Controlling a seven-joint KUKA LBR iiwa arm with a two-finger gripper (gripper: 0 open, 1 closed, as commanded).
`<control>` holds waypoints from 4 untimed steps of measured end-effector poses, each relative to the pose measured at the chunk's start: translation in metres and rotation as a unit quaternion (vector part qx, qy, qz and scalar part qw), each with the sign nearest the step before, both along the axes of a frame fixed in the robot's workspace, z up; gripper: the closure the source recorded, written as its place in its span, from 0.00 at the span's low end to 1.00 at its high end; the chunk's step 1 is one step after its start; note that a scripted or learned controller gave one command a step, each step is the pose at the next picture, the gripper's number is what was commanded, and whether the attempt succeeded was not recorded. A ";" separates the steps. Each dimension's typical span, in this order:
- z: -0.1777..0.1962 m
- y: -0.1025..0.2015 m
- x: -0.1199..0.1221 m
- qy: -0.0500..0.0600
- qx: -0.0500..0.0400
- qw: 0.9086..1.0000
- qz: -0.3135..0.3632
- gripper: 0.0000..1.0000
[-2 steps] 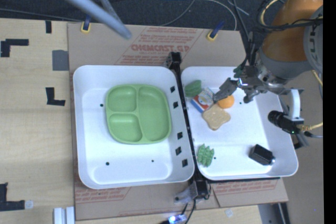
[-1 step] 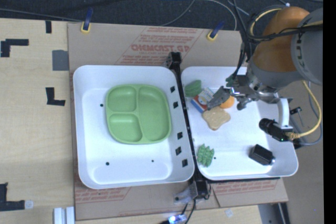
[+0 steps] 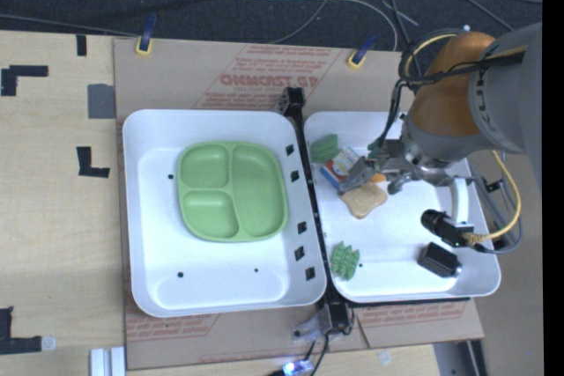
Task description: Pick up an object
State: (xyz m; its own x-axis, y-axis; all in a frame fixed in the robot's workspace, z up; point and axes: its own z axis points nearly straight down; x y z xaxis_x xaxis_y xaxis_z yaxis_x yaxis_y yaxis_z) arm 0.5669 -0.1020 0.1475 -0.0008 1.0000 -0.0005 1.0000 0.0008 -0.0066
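Gripper (image 3: 359, 176) over cardboard-backed white bins (image 3: 141, 216)

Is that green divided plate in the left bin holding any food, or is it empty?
Empty. The green plate lies flat in the left bin, and all three of its compartments show only bare green surface, with nothing resting in them.

— What colours are by the grey metal two-finger pincer (image 3: 359, 176)?

— Just below it, a tan bread-shaped piece (image 3: 364, 202). Up and left, a soft green block (image 3: 323, 146); a blue strip (image 3: 328, 176) beside it.

— Farther off?

— Well left, a pale green divided plastic plate (image 3: 233, 191) in the shallow white left bin (image 3: 141, 189). Below, a spiky green toy (image 3: 345, 261). Lower right, a black block (image 3: 438, 260).
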 end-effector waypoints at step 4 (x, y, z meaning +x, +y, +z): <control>0.080 -0.006 -0.002 -0.006 -0.001 1.000 0.000 1.00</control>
State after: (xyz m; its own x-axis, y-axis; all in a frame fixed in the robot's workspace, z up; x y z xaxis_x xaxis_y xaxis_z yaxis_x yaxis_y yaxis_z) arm 0.5646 -0.1081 0.2271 -0.0005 1.0000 -0.0017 1.0000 0.0005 0.0060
